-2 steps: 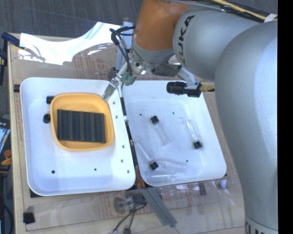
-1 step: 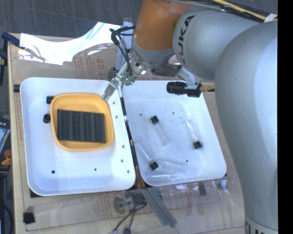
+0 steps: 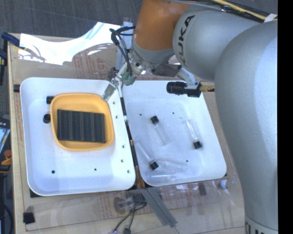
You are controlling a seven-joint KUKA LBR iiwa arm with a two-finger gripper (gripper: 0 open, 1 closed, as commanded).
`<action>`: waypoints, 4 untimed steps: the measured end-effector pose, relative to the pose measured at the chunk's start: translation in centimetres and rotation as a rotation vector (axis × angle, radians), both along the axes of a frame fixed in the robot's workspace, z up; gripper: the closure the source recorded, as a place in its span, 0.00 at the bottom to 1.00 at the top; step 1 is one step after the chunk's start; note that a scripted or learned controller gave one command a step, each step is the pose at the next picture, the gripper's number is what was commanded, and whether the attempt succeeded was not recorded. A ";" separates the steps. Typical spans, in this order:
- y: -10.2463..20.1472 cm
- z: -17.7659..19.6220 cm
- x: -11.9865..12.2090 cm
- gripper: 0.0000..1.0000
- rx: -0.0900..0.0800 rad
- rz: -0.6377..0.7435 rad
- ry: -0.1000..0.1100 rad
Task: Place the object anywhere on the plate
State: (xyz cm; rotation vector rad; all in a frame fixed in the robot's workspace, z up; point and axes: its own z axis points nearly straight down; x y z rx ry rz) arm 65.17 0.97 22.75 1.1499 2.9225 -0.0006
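Progress on the task looks small so far, judging from how the things lie. The yellow rounded-square plastic plate (image 3: pixel 63 100) sits in the upper left part of the shallow white left bin (image 3: pixel 34 169), and it carries a dark ribbed rectangular insert (image 3: pixel 82 126) in its middle; no other thing is seen on it. The likely objects, three small clear plastic vials with black caps, all lie flat in the shallow white right bin (image 3: pixel 212 167): one vial (image 3: pixel 159 129) near the centre, one vial (image 3: pixel 192 133) toward the right edge, and one vial (image 3: pixel 156 165) near the front edge, well apart from each other. The grey arm with the orange band (image 3: pixel 156 18) reaches over the back edge of the bins, and its two-finger gripper (image 3: pixel 112 86) hangs above the back end of the wall where the two bins meet, just beside the plate's back right corner. Whether the gripper is spread or closed cannot be told, because its tip is small and partly blurred, and no vial is seen in it. So the picking and the placing on the plate both seem to remain.
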 end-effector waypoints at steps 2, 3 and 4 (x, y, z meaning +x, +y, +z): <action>0.0 0.0 0.0 0.00 0.000 0.000 0.000; 0.0 0.0 0.0 0.00 0.000 0.000 0.000; 1.4 0.7 -0.5 0.00 -0.001 -0.036 0.001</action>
